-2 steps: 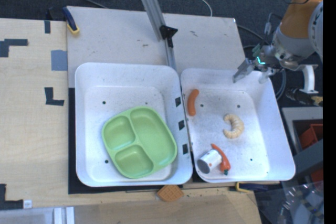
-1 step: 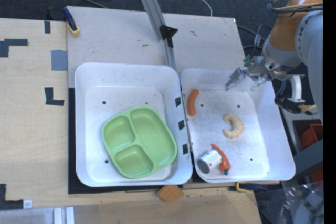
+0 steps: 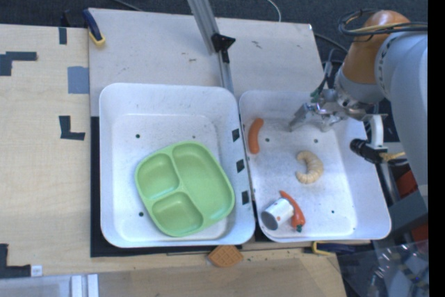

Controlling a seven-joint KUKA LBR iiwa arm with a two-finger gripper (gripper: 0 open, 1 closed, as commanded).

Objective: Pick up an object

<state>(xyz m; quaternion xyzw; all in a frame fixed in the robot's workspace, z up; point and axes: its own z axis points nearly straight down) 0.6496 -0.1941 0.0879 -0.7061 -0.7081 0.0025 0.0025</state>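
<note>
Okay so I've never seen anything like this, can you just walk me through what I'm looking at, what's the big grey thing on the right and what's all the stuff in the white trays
You are looking down at a slant from one fixed camera above a workbench. The big grey thing with an orange band is a robot arm reaching in from the right. At its end is a two-finger gripper, its fingers spread apart with nothing between them, over the top of the right bin.

Two shallow white bins sit side by side. The left bin holds a green divided plate. The right bin holds an orange sausage-shaped toy near its left wall, a pale curved croissant-like piece in the middle, and a small white cup lying against an orange carrot-like toy near the front.

The robot's job is to pick something up.
</note>
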